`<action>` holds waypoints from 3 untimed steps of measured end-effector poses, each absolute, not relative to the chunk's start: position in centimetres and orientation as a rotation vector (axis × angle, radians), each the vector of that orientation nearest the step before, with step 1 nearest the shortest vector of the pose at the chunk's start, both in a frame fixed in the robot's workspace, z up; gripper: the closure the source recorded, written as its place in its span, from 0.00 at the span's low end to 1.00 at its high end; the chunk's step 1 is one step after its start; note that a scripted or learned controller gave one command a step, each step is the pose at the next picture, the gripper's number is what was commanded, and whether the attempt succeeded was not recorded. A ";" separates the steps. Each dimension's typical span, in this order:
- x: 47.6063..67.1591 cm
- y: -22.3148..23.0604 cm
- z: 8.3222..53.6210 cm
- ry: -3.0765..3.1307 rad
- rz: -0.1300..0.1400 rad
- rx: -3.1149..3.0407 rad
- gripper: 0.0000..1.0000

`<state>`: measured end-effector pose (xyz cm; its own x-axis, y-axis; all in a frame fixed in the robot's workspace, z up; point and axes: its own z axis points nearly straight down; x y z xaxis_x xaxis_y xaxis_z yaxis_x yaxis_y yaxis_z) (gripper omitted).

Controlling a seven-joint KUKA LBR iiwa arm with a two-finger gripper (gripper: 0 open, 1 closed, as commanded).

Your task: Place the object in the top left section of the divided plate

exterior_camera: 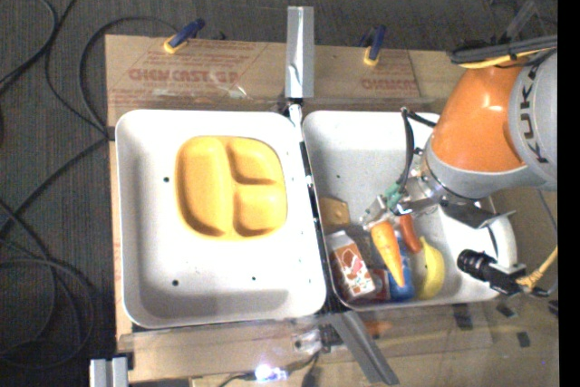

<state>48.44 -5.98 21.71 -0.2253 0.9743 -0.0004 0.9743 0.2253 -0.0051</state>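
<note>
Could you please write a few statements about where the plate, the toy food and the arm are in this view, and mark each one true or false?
1. The yellow divided plate lies in the left bin. True.
2. A toy carrot lies on the divided plate. False: it lies in the right bin, beside a yellow banana-like toy.
3. The gripper is over the right bin, near the pile of toy food. True.
4. The red packet lies in the left bin. False: it is in the right bin, near its lower left corner.
5. Two blue and yellow clamps hold the cardboard at the bench's far edge. True.
</note>
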 end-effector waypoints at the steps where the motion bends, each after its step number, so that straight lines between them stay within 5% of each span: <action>1: 52.1 2.1 18.1 -2.561 0.008 -1.811 1.00; 3: 66.1 4.2 19.0 -2.508 0.011 -1.891 1.00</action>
